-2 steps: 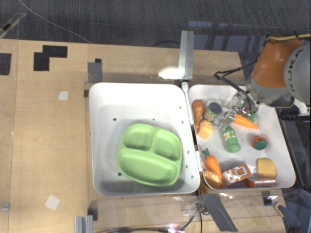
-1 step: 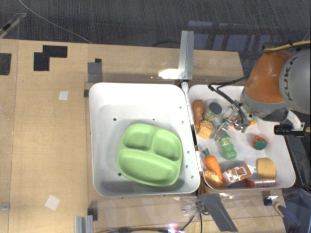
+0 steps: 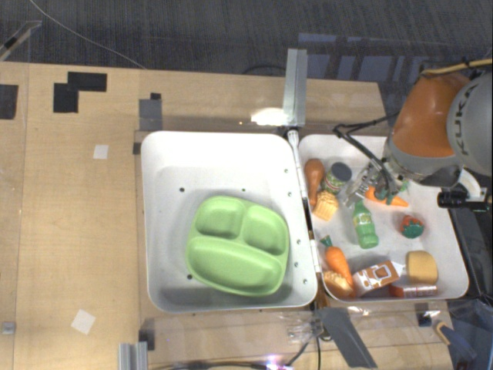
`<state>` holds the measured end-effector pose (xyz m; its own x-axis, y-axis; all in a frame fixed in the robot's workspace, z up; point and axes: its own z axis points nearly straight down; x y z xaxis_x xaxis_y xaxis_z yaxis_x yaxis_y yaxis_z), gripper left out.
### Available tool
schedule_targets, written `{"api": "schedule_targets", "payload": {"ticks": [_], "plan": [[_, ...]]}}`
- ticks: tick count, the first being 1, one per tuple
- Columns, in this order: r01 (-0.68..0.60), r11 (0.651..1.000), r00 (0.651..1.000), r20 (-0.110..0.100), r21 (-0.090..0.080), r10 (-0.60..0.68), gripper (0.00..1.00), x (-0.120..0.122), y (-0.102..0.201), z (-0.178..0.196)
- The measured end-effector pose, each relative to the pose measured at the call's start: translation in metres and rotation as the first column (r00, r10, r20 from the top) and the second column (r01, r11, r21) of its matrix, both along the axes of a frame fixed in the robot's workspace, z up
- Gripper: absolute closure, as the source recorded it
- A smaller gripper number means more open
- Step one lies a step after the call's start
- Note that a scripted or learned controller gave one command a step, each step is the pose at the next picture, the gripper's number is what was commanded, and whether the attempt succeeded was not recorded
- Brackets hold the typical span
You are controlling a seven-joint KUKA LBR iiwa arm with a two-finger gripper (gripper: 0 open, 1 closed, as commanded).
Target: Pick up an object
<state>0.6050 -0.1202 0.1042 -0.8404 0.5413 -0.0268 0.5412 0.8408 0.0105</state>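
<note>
Hovering my fingers [image 3: 368, 185] low in the right bin [image 3: 454, 284], near its back half, and honestly can't tell if they're apart or together from up here, too small and cluttered. Closest thing is the green bottle [image 3: 365, 229], just toward the front of the bin from me, long axis running roughly front to back with its cap toward me. Small orange carrot piece [image 3: 390, 199] sits right beside me on the arm side. Further out: a can [image 3: 337, 177], corn [image 3: 326, 204], tomato [image 3: 412, 225]. Green divided plate [image 3: 239, 245] is over in the left bin [image 3: 166, 206], well apart.
</note>
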Motion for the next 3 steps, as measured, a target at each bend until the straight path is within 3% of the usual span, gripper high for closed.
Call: {"api": "schedule_targets", "payload": {"ticks": [1, 2, 3], "plan": [[0.065, 0.998, 0.998, -0.006, 0.009, -0.065, 1.0, -0.005, 0.076, 0.13], [0.199, 0.98, 0.98, -0.02, 0.009, -0.199, 1.0, 0.018, 0.147, 0.155], [0.015, 1.0, 1.0, -0.018, 0.004, -0.015, 1.0, 0.041, 0.084, 0.157]]}}
